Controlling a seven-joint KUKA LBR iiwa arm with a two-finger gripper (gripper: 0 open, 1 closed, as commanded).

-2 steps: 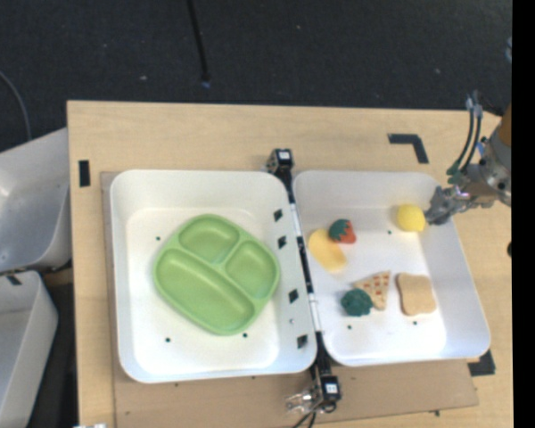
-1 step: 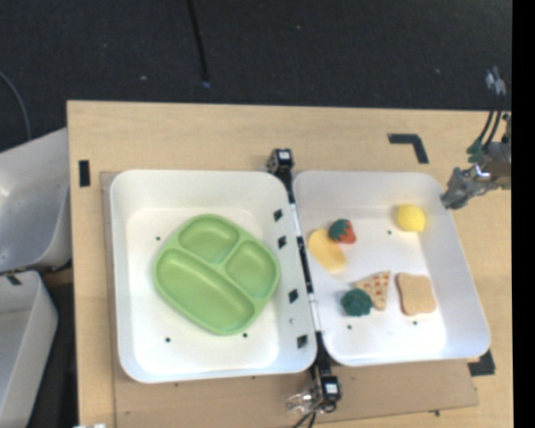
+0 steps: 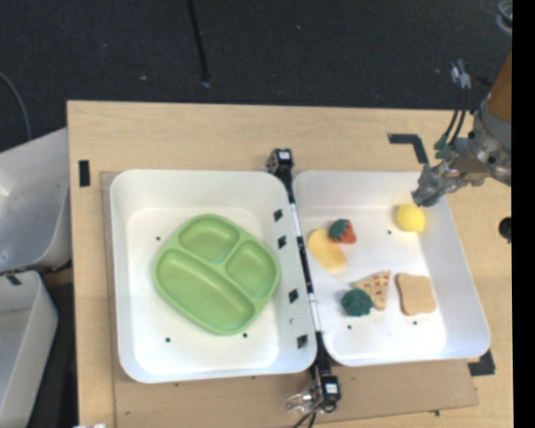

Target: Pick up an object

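Two shallow white bins sit side by side on a pale wooden bench, and the arm comes in from the right, its wrist angled down and leftward over the far right corner of the right bin. The gripper hangs just beside a small yellow ball (a lemon-like toy, rounded and matte), with nothing visibly caught in it. How wide it stands cannot be told; the tip is small, dark and blurred against the bin wall.

Inside the right bin lie soft-looking toy foods: a red strawberry with a green top, a smooth yellow lump touching its lower left, a triangular pizza slice, a knobbly dark green broccoli piece just beside the slice, and a tan slice of bread with rounded corners.

The left bin holds a glossy green divided plate, three compartments, set at a tilt.

Most of the arm is cut off at the right, only part of its orange band showing.
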